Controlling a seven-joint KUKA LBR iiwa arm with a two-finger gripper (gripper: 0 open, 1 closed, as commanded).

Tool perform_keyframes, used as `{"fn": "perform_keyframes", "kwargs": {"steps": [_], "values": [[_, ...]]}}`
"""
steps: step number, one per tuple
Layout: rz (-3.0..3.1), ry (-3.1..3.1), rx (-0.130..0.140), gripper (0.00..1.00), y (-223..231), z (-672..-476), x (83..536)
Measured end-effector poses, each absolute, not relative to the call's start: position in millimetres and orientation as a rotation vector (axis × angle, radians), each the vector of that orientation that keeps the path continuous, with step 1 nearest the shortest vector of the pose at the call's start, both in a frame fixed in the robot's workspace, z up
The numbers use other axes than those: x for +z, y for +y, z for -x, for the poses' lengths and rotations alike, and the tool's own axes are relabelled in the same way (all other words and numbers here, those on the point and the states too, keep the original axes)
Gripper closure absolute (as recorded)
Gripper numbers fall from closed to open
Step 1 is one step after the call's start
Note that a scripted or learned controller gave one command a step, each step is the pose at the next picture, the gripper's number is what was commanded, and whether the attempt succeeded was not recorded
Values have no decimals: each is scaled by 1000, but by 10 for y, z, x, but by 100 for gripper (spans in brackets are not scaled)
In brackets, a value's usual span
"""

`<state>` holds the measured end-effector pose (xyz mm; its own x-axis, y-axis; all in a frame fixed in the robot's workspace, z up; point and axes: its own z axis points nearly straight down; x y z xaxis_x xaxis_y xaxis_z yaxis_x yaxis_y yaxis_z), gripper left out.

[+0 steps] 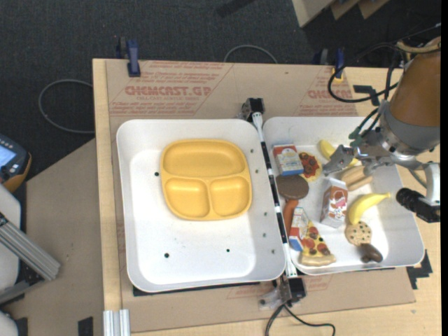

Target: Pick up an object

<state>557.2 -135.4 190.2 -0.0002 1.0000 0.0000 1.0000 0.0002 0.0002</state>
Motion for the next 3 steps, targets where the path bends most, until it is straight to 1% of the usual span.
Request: {"fn": "perform_keyframes", "kwargs": {"steps": [1, 2, 3], "values": [[-2218, 2216, 1, 0, -1673, -5653, 843], [-2209, 2221, 9, 0, -1551, -6712, 993], [-2210, 2209, 9, 100, -1601, -6711, 1174]]}}
